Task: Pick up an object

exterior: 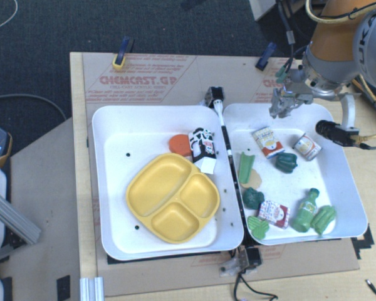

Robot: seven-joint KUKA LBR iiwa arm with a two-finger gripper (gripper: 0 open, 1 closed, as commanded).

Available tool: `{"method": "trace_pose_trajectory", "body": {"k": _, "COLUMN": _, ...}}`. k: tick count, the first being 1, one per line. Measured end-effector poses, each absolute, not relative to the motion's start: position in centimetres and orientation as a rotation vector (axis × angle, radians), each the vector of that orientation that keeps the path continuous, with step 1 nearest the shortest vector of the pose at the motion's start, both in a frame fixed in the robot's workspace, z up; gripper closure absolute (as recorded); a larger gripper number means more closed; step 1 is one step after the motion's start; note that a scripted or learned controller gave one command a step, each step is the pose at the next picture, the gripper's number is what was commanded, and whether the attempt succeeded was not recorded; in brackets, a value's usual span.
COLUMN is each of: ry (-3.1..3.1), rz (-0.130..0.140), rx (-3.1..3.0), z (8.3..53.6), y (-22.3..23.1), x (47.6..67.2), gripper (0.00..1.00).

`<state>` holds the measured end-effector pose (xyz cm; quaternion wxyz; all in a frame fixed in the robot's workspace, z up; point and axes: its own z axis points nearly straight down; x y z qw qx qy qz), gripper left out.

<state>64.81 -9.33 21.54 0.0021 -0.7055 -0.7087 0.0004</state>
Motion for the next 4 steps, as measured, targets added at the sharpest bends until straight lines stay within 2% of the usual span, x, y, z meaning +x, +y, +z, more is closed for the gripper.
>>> {"method": "trace_pose_trajectory", "body": {"k": 2, "ry": -2.225, "rz": 0.000, "rx": -2.212, "z": 22.8, "y": -0.3, "x": 60.6, "gripper": 1.00}}
{"method": "trace_pose_trajectory", "body": {"k": 3, "ry": -2.222, "rz": 0.003, "rx": -2.216, "z": 21.7, "y": 1.6, "x": 60.4, "gripper": 1.00}}
{"method": "trace_pose_trajectory", "body": {"k": 4, "ry": -2.223, "rz": -0.002, "rx": -2.223, "z": 22.7, "y": 0.7, "x": 61.7, "gripper": 1.00}}
